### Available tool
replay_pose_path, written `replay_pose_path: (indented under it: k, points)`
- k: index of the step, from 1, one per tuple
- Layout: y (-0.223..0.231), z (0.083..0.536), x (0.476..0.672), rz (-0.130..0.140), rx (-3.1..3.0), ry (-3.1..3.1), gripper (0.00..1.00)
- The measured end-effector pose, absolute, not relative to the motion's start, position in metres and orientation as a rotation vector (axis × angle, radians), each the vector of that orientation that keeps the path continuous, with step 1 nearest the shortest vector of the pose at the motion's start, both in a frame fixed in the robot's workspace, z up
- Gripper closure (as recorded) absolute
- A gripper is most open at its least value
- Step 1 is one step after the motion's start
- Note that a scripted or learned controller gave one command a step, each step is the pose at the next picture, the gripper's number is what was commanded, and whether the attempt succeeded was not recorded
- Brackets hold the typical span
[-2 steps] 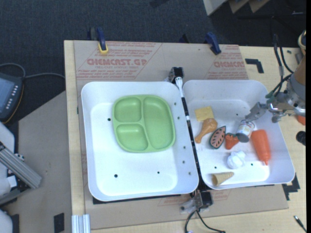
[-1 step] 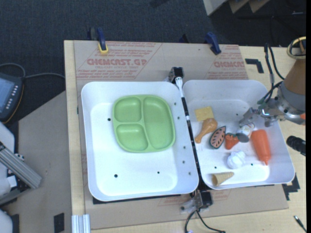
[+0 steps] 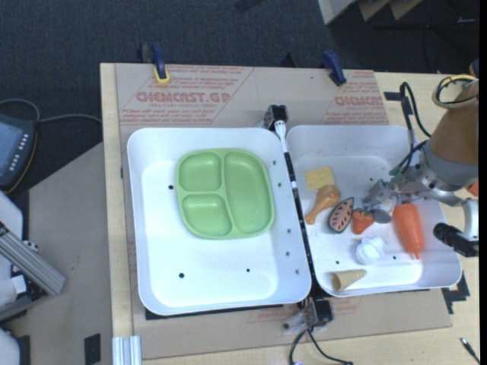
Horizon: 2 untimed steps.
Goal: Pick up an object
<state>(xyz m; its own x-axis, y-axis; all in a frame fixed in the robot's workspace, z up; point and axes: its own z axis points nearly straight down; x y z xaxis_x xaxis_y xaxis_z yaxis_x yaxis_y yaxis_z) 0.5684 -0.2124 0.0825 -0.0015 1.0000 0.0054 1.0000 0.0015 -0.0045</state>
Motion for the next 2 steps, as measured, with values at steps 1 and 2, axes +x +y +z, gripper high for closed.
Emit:
replay_pose_path:
  k: [1, 2]
  points:
    - [-0.213, 0.095, 0.569, -0.002, -2.22, -2.222, 1.0]
    - [-0.223, 0.152, 0.572, -0.003, -2.226, -2.226, 1.0]
